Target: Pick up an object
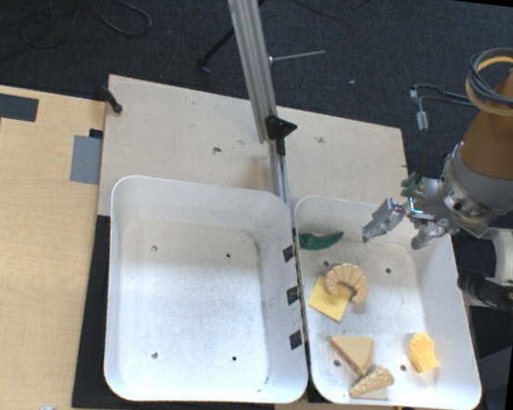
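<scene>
The right bin (pixel 455 301) holds several toy foods. A green pod (pixel 319 240) lies at its far left corner. A tan croissant (pixel 349 279) rests on a yellow cheese slice (pixel 328 299). Nearer the front sit a sandwich wedge (pixel 354 352), a small bread piece (pixel 371 383) and a yellow corn-like piece (pixel 423 353). My gripper (pixel 402 227) hangs above the far end of this bin, to the right of the green pod and beyond the croissant. Its two fingers are spread apart with nothing between them.
The left bin (pixel 131 230) lies beside the right one, with a row of black clips (pixel 291 293) along the shared rim. A slanted aluminium bar (pixel 256 68) rises behind the bins. A wooden table (pixel 8 242) lies to the left.
</scene>
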Tool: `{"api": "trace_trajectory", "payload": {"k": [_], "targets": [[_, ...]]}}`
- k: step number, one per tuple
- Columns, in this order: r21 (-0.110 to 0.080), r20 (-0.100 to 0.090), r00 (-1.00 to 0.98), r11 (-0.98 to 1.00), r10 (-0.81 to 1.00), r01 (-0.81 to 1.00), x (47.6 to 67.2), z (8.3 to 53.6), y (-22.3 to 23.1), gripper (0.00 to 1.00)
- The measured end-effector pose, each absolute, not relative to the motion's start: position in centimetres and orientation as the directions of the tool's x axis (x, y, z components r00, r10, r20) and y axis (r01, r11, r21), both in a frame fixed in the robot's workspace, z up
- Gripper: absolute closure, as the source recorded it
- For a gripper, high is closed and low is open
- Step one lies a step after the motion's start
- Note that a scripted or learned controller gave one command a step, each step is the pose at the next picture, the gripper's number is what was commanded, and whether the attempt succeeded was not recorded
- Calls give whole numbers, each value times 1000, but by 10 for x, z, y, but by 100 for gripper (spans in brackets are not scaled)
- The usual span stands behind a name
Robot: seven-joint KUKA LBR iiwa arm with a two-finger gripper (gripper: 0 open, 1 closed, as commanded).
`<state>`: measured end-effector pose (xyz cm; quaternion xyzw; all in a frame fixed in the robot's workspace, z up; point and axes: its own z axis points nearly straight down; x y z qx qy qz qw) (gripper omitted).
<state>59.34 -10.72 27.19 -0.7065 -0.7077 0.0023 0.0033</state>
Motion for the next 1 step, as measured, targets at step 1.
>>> {"api": "trace_trajectory", "payload": {"k": [1], "targets": [[-3,1,0,0,1000,1000,594,274,-108,0]]}}
